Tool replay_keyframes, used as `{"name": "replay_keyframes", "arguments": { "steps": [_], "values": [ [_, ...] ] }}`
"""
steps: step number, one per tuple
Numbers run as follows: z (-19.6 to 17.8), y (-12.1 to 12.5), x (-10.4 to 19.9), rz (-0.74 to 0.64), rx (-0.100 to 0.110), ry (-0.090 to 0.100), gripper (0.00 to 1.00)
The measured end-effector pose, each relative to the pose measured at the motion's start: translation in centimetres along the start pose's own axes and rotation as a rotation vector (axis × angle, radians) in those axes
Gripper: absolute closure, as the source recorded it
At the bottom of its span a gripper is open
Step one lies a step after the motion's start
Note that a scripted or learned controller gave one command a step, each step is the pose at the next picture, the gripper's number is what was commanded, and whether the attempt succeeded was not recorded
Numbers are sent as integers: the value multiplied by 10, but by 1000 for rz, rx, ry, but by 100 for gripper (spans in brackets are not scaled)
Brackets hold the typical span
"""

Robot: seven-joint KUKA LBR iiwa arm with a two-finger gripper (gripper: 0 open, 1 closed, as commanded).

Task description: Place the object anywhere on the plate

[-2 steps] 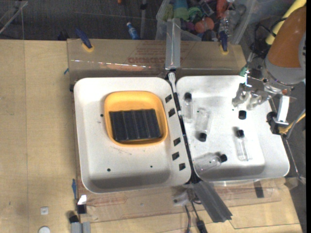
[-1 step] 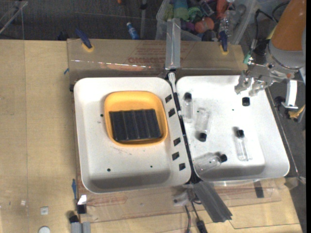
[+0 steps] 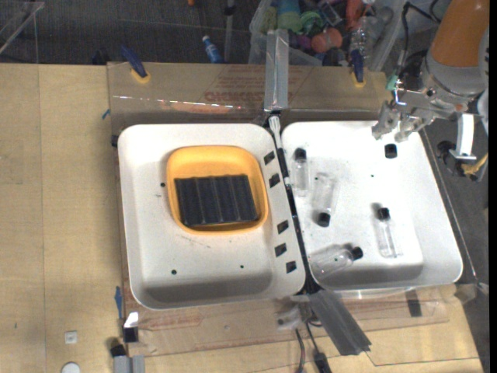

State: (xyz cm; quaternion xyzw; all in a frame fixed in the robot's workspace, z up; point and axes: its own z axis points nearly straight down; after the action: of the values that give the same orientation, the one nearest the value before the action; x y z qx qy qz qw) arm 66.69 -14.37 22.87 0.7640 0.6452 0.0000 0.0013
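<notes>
A yellow plate (image 3: 175,168) sits in the left bin (image 3: 140,231) with a dark ridged block (image 3: 216,200) lying on it. Several clear vials with black caps lie in the right bin (image 3: 435,239): one (image 3: 300,169) near the divider, one (image 3: 323,196) beside it, one (image 3: 385,238) to the right, one (image 3: 332,259) at the front. A small black piece (image 3: 390,151) rests at the back right. My gripper (image 3: 394,127) hovers over the right bin's back right corner, just above that black piece, open with nothing between its fingers.
A raised divider (image 3: 281,208) with black tabs separates the two bins. A clear upright panel (image 3: 276,76) stands behind them, and a box of colourful toys (image 3: 326,14) sits beyond the bench. Cables run along the right side.
</notes>
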Motion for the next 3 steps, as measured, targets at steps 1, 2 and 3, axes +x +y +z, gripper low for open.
{"name": "replay_keyframes", "arguments": {
  "steps": [1, 2, 3],
  "values": [
    [-29, 0, 6, -111, -1, 0, 100],
    [-47, 1, -2, -245, -2, 0, 100],
    [-74, 5, -26, -340, -2, 0, 100]
  ]
}}
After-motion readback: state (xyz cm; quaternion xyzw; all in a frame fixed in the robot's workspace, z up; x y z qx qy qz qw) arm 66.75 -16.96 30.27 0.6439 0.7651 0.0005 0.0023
